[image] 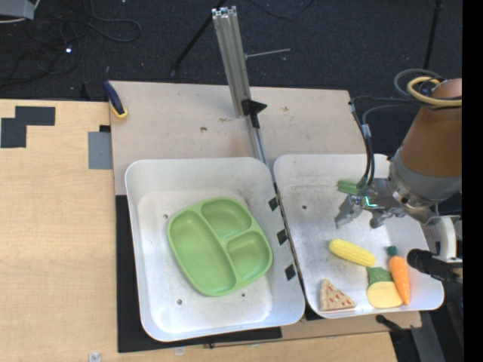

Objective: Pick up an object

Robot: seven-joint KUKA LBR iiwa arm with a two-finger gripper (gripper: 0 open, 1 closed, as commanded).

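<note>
Right bin (309,194): corn (352,253), long axis 10 to 4 o'clock, with carrot (399,278) and waffle (335,296). Gripper (361,216) spread above, holding nothing. Left bin (143,202): green tray (219,245).

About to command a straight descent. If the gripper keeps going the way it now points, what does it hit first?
Probably bare floor of the right bin. The gripper points down, above and up-left of the corn cob, so it likely misses it, though depth is hard to judge from this slant.

Two shallow white bins (151,202) (317,179); one green three-compartment plastic tray (219,245); one yellow corn cob (352,253); one orange carrot (399,277); one waffle-patterned wedge (335,296); one yellow-and-green piece (383,289).
</note>
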